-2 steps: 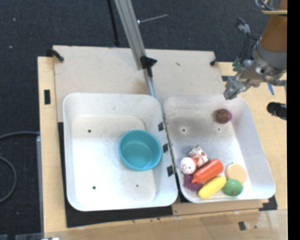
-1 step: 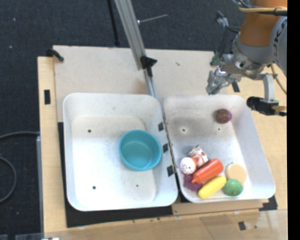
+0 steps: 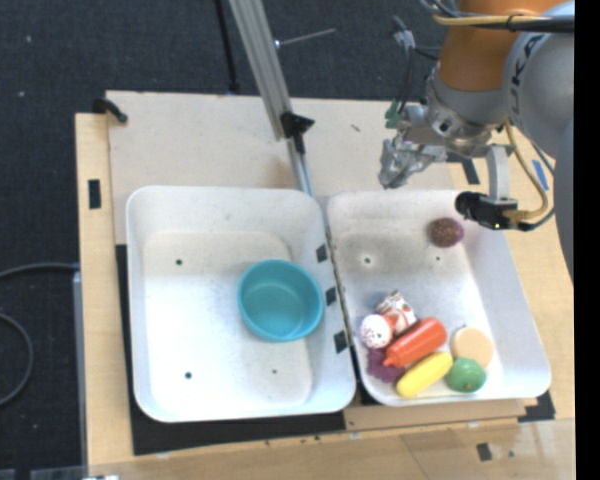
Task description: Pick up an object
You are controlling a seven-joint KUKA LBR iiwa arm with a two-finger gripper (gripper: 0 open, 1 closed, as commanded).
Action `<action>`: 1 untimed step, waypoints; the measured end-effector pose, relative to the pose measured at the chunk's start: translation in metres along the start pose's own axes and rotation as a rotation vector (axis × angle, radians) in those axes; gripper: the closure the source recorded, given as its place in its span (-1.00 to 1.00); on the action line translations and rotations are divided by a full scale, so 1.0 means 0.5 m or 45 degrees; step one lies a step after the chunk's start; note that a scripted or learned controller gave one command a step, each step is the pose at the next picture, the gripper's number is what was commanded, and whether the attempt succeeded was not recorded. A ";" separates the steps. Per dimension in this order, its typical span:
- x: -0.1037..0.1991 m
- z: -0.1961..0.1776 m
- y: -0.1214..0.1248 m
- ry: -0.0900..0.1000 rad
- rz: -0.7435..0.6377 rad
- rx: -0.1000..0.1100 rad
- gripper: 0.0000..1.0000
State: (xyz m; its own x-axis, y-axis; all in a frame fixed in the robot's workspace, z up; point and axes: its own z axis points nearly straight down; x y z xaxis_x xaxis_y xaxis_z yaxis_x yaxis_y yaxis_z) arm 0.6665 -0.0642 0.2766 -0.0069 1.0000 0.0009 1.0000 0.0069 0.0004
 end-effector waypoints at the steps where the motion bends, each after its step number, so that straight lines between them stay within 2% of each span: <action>1: 0.086 0.028 0.017 -0.002 0.002 0.003 1.00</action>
State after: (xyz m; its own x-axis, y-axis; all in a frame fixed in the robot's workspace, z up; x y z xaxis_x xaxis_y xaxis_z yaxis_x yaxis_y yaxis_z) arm 0.6747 -0.0210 0.2624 -0.0051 1.0000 -0.0005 1.0000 0.0051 -0.0017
